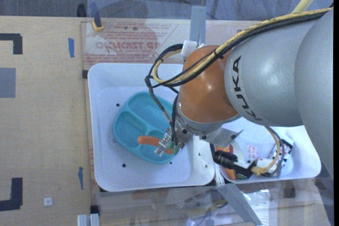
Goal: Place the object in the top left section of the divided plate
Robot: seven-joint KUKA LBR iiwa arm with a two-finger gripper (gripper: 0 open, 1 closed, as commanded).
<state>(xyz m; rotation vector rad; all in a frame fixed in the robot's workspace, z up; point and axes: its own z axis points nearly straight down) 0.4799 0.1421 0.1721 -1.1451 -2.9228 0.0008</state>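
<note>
Tool low over the teal divided plate, at its lower right rim; finger spread cannot be told. Orange object lies in the plate's lower section, touching the tool tip.

divided plate: smooth teal plastic, slight sheen. white bins: matt plastic. arm: glossy grey shell with a shiny orange band. bench: pale matt wood. floor at frame top: grey, rough, carpet-like.
</note>
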